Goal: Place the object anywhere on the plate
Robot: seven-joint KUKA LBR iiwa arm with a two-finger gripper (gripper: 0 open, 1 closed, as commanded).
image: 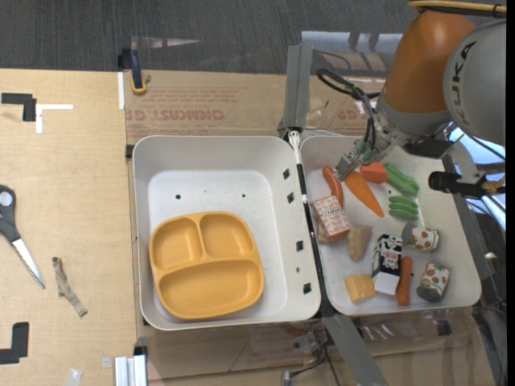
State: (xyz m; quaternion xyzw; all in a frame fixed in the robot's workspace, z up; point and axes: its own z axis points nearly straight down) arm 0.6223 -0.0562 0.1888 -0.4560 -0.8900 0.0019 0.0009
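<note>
A yellow three-compartment plate (pixel 207 264) lies in the left white bin (pixel 161 163), toward its front, with nothing on it. The right bin (pixel 459 215) holds several toy foods. My gripper (pixel 354 164) hangs low over the back left part of the right bin. It is just above an orange carrot (pixel 364 193), a red-orange sausage-like piece (pixel 333 185) and a small orange block (pixel 375 172). I see nothing clearly held in it. The arm's orange band (pixel 426 47) rises above it at the upper right.
Also in the right bin are two green pea pods (pixel 402 182), a pink box (pixel 330 217), a bread piece (pixel 359 244), a cow-pattern carton (pixel 389 257), a cheese wedge (pixel 360 287), a red sausage (pixel 404 280) and two cans (pixel 420 237). Scissors (pixel 16 240) lie on the bench at left.
</note>
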